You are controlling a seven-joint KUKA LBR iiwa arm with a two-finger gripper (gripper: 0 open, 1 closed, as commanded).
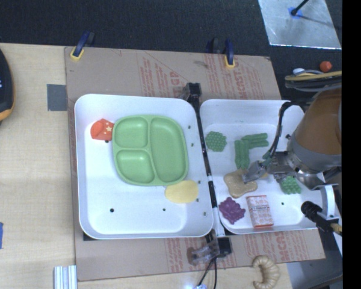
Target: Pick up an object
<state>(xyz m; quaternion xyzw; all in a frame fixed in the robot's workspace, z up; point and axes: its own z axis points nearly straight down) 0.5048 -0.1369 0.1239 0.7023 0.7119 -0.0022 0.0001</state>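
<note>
One camera is sitting high above the surface (30, 179) and looking down at a slant. It is far enough back to be taking in both white bins side by side, the left bin (93, 215) and the right bin (228, 110), with the brown cardboard (162, 71) under them. The far edge of the surface is showing at the top, with dark floor (138, 11) beyond it. The near edge is lying at the bottom. The grey arm (319, 134) is reaching in from the right side.
</note>
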